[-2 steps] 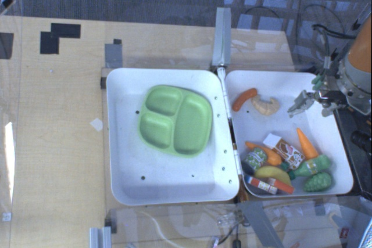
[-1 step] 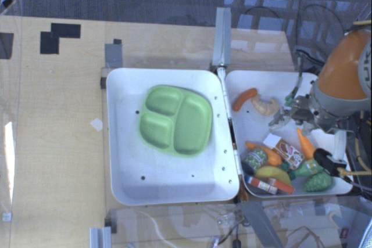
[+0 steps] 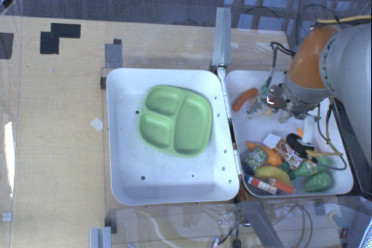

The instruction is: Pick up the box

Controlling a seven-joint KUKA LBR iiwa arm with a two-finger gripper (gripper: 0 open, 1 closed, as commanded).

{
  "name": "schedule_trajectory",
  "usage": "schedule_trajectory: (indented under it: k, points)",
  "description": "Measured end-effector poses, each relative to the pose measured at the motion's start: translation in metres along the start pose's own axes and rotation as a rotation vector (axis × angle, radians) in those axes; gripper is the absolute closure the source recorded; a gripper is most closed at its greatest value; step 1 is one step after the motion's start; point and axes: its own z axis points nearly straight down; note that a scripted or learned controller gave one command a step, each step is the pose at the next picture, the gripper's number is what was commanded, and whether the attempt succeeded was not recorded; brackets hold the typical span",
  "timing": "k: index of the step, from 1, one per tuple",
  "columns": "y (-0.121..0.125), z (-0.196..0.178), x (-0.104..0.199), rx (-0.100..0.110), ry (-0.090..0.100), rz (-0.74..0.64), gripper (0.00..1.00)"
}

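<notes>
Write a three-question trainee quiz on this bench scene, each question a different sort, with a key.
1. True or false: the green three-compartment plastic plate lies in the left white bin.
2. Multiple choice: where does the arm's two-finger gripper sit? A) above the plate B) over the upper part of the right white bin C) off the bench
3. Fill in: the orange sausage-shaped toy lies just to the ____ of the gripper in the camera view.

Key: 1 true; 2 B; 3 left
</notes>
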Motion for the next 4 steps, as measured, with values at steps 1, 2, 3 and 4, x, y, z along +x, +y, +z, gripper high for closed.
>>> schedule_trajectory:
  k: [1, 2, 3, 4]
  points:
    - [-0.008, 0.000, -0.051, 0.001, -0.002, 0.038, 0.00]
    - [0.049, 0.002, -0.003, 0.013, 0.000, 0.066, 0.00]
    - [0.051, -0.011, -0.001, 0.004, 0.001, 0.058, 1.00]
    - [0.062, 0.002, 0.006, 0.022, -0.002, 0.253, 1.00]
